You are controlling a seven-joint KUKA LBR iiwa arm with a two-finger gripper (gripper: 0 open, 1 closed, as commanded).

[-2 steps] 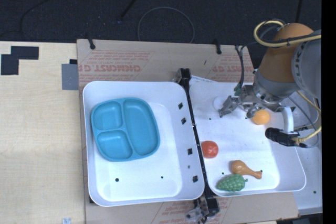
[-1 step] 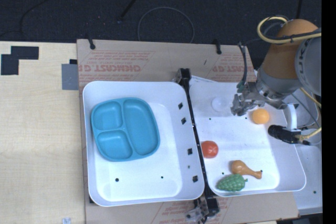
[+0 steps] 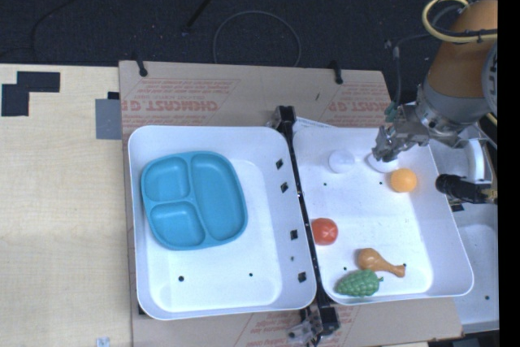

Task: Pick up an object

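The orange ball (image 3: pixel 403 180) lay in the right bin (image 3: pixel 455 256), toward its far right part, and looked the likeliest thing to take, being just beside the tool (image 3: pixel 388 149). It was small, round and smooth, plainly a toy fruit; I judged it light and fairly stiff, but apt to roll or slip from a pinch, so the hold should close across its widest middle. The tool hung low over the bin's far edge, near a small white round piece (image 3: pixel 342 162), with nothing visibly between its tips; whether it was spread or closed could not be told. Nearer the front lay a red tomato (image 3: pixel 324 231), a brown drumstick (image 3: pixel 379 262) and green grapes (image 3: pixel 358 284). The left bin (image 3: pixel 154 288) on the table (image 3: pixel 57 207) held a blue divided plate (image 3: pixel 193 199).
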